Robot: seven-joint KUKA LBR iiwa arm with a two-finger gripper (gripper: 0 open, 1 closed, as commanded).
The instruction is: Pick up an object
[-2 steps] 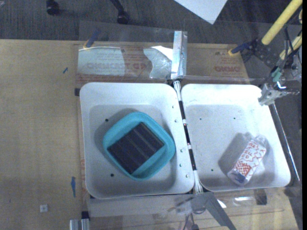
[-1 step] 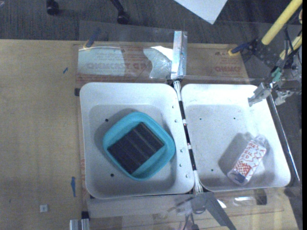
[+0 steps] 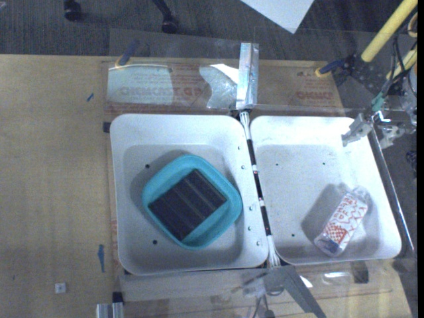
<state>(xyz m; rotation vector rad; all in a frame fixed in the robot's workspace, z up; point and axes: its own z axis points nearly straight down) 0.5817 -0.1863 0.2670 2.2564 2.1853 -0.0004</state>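
Red-white patterned bottle in rt bin; label text prob. unreadable.

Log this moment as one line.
gripper: above right bin's far edge | packet: in right bin | teal container: left bin

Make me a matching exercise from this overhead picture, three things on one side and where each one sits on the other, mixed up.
Things:
1. square teal plastic dish with a dark ridged insert
2. clear plastic packet with a red and white pattern
3. grey metal gripper

Places:
A. over the far right corner of the right white bin
B. lying in the right bin, toward its near right side
C. resting in the middle of the left white bin

Pairs: 1-C, 2-B, 3-A
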